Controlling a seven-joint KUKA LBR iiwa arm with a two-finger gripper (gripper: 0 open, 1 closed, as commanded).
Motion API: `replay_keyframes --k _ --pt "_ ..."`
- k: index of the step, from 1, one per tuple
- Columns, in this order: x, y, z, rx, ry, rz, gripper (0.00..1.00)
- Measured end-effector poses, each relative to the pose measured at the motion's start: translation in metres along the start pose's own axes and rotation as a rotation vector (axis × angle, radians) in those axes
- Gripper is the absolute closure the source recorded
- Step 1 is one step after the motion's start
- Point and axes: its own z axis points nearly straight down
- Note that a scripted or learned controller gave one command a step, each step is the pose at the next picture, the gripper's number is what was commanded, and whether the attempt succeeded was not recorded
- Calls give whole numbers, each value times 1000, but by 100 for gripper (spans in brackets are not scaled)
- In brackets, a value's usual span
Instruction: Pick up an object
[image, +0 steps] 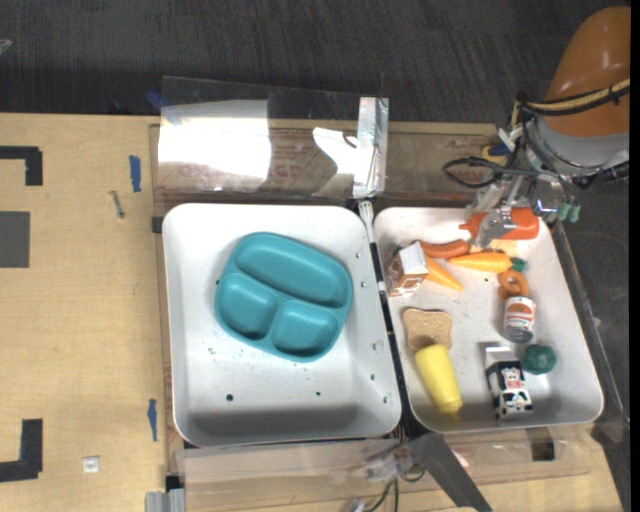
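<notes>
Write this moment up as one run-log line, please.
stage: reaching | gripper: over right bin's far end, near orange carrot | grasp: none seen | teal divided plate: in left bin

My arm (590, 80) — cut off at top-right edge; small items under gripper (497, 222) blurred, finger state unreadable.

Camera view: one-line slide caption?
Arm's pincer over orange toys in right bin; teal divided tray in left bin.
</notes>
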Motion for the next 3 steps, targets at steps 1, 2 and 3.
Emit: replay_keyframes --k 1,2,3 --pt "2 -2 5 0 8 3 0" --pt "67 -60 122 2 7 -6 0" --pt "109 0 122 0 8 123 0"
